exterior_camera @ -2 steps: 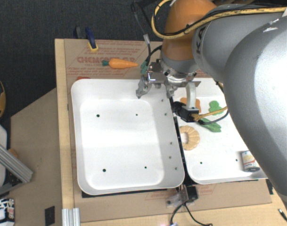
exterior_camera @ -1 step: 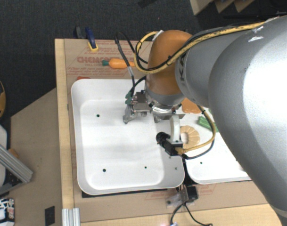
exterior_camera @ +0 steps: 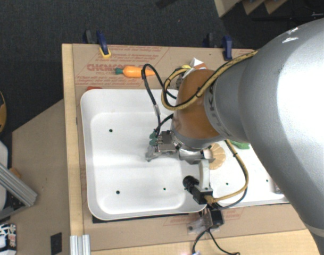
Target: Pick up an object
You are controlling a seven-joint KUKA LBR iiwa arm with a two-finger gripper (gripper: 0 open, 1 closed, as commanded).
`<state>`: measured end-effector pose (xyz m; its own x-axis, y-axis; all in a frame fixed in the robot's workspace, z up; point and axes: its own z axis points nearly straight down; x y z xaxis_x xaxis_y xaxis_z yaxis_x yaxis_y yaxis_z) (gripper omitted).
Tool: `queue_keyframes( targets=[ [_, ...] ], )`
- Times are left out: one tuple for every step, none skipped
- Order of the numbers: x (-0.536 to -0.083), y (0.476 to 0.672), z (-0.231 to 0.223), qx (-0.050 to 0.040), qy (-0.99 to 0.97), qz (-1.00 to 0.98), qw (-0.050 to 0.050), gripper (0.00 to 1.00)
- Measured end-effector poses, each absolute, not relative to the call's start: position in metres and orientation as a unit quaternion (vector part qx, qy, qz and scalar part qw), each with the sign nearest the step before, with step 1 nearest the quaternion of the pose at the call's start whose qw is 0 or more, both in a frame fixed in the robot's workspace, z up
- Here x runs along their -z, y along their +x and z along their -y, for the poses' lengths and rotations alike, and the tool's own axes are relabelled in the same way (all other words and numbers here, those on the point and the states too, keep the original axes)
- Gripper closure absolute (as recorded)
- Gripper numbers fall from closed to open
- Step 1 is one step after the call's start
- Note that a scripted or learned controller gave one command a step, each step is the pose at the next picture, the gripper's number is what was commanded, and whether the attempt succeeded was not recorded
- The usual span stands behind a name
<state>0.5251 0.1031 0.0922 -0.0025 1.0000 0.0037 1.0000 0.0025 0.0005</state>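
Over the left bin (exterior_camera: 98,158), gripper (exterior_camera: 152,152) hangs near centre; finger state, cannot tell. Looks like approach step. Next: find a target, maybe the toy carrot (exterior_camera: 132,71) at 12 o'clock.

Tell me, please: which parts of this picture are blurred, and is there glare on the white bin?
In the camera view the near grey arm is large and soft, out of focus; the left bin is sharp, evenly lit, with mild brightness and no hard glare.
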Motion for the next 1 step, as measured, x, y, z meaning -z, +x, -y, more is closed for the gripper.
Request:
queue_keyframes(
  targets=[
    [-0.2748, 0.5367, -0.1472, 0.0072, -0.705, 0.709, -0.004, 0.00]
  ],
)
